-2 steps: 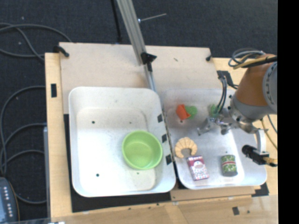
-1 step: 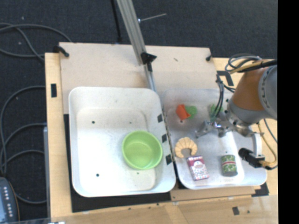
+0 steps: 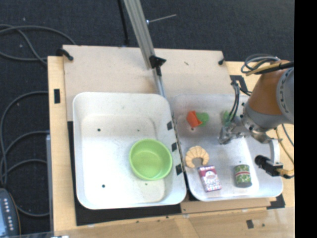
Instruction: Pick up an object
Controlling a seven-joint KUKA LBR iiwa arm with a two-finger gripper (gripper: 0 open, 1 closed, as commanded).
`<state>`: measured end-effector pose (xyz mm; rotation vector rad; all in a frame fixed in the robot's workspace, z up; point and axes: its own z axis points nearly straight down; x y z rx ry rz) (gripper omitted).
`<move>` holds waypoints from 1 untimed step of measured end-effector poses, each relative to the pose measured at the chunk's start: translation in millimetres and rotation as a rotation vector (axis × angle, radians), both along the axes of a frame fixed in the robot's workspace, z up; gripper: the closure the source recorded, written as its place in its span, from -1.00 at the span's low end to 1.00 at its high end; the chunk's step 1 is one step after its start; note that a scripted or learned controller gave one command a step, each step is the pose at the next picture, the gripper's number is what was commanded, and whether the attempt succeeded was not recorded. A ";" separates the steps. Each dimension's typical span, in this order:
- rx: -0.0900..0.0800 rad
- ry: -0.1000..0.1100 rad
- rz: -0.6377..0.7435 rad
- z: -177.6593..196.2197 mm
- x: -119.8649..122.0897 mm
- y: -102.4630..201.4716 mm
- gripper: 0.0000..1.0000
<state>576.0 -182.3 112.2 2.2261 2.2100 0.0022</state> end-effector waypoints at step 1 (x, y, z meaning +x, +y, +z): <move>0.002 0.000 0.011 44.7 -0.1 4.6 1.00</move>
